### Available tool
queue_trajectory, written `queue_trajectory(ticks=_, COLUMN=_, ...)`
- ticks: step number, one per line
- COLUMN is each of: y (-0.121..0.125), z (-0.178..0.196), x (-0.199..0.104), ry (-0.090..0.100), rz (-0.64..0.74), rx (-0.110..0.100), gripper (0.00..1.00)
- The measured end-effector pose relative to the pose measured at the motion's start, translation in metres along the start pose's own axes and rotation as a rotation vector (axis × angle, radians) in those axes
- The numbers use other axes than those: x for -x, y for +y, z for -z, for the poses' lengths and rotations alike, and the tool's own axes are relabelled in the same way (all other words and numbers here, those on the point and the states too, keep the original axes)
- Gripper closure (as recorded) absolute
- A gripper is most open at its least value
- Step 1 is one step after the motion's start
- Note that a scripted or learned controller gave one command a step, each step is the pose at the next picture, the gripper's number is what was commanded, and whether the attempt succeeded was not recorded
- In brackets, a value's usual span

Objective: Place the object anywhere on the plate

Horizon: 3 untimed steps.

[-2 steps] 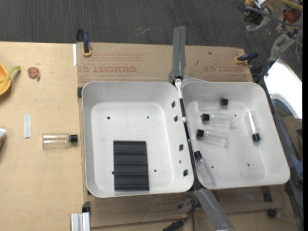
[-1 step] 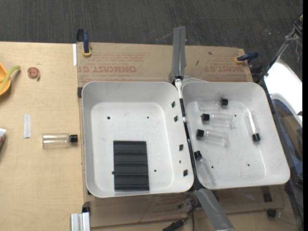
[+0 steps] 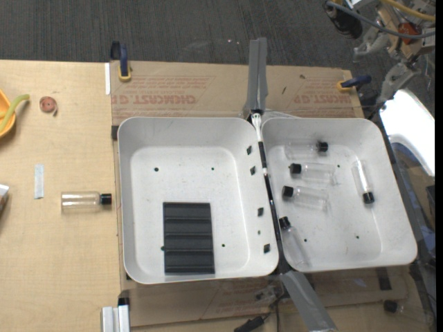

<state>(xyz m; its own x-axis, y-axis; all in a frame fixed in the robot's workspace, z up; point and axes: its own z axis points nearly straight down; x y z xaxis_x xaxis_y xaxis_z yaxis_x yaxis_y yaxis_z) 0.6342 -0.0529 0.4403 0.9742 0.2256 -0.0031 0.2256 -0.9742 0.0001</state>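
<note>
Camera view: arm [image 3: 387,19] raised at upper right beyond right bin [image 3: 387,247] holding clear vials [image 3: 309,198]; black ridged plate [image 3: 187,238] in left bin [image 3: 131,206]; gripper state cannot be told

Arm [image 3: 387,19]: drawn back at upper right corner, cables looped over it.
Hand: partly cut off by frame edge; details too cluttered to read.
</note>
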Motion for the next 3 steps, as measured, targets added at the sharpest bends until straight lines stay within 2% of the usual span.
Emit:
queue_trajectory(ticks=1, y=0.116, z=-0.005, x=0.026, ry=-0.003, rz=-0.027, rx=-0.001, gripper=0.00)
queue_trajectory(ticks=2, y=-0.104, z=0.000, x=0.002, ry=0.000, rz=0.117, rx=0.001, gripper=0.00)
queue_trajectory(ticks=3, y=0.024, z=-0.012, x=-0.011, ry=-0.003, rz=0.218, rx=0.000, gripper=0.00)
